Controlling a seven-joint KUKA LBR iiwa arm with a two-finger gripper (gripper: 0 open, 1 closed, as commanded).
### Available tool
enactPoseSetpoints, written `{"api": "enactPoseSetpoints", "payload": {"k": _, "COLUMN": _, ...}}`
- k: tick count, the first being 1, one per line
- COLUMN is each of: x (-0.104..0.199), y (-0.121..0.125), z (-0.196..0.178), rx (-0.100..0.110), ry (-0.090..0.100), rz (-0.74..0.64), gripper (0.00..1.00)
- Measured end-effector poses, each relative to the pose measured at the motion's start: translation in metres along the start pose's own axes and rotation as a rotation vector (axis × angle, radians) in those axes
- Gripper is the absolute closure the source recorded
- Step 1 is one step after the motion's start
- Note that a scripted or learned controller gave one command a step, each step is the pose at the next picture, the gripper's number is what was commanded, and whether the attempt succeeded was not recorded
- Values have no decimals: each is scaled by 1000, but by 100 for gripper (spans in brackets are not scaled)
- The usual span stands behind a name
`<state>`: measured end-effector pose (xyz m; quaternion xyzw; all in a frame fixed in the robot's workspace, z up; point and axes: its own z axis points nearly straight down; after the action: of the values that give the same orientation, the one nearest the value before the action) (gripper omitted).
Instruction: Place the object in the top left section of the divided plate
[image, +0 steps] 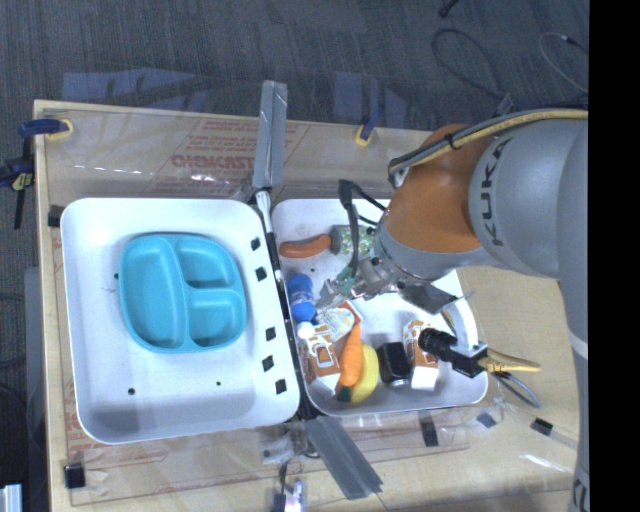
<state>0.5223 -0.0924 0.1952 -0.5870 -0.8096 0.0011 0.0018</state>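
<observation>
Peering down, I cannot tell how the gripper (350, 285) is set; the grey arm (500, 200) hides most of it. It hangs over the right bin (455, 395), above a carrot (351, 352), banana (366, 378) and sausage (305, 246). The blue divided plate (183, 291) lies in the left bin (90, 400).

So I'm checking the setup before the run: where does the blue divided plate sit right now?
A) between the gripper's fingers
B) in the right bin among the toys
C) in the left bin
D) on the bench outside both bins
C: the blue divided plate lies flat in the left bin, while the arm reaches over the right bin.
</observation>
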Motion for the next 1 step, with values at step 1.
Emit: {"api": "enactPoseSetpoints", "payload": {"k": 1, "x": 40, "y": -36, "z": -9, "rx": 1, "ry": 1, "rz": 320, "gripper": 100}}
